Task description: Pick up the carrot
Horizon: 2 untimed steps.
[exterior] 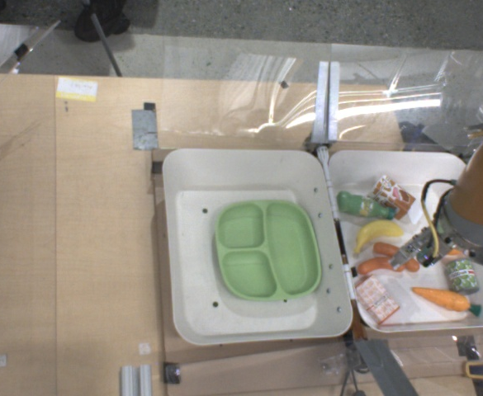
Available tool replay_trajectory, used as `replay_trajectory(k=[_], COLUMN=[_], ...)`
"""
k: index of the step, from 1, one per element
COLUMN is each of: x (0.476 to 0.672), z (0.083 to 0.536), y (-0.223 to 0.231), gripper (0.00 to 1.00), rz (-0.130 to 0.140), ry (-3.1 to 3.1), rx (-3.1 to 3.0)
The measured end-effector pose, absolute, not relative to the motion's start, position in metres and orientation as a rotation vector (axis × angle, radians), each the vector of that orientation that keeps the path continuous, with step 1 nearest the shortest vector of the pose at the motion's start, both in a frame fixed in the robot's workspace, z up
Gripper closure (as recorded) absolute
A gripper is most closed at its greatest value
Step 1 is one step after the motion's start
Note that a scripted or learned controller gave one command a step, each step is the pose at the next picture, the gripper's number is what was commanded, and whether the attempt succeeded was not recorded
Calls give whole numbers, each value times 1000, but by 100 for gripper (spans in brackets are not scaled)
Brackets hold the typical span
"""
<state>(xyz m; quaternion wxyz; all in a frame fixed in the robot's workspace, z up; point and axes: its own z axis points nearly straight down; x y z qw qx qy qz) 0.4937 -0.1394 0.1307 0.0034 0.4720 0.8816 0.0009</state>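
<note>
Carrot, the orange tapered one (442, 299), lies untouched in the right white bin (414, 165); your gripper (409, 256) (finger state unclear, can't tell) hovers up-left over the sausages, so shift right and descend.

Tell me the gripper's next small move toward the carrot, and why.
Probably shift the gripper toward the near right corner of the right bin, until it is over the carrot. It now hangs over the sausages beside the banana, and the carrot lies apart from it, nearer the front rim.
</note>
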Motion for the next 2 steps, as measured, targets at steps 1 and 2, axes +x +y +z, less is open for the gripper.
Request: replay_trajectory(k=[1,2], x=[494,547], z=[131,91], y=[-140,-102], gripper=[0,0], rz=[3,2], ry=[2764,2760], rx=[1480,1488])
